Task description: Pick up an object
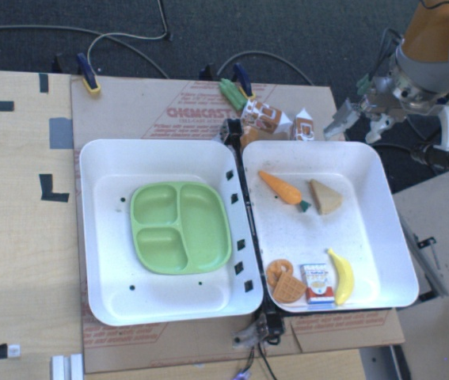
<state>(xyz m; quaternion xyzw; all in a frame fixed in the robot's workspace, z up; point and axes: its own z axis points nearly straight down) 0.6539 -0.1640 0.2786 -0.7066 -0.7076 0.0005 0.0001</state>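
The right bin contains five candidate objects: a carrot, a tan wedge, a waffle, a small carton and a banana. All appear to be toy food, so each is judged light, rigid and not fragile. The carrot lies apart from its neighbours in the upper half of the bin and offers the clearest access; grasp it across its narrow body, near mid-length. The banana is smooth and curved and may slip. The waffle, carton and banana lie close together near the lower wall.

The gripper hovers above the upper right corner of the right bin, beyond its rim. Its two fingers are spread apart and appear to hold nothing, touching no object.

The left bin holds a green divided plate.
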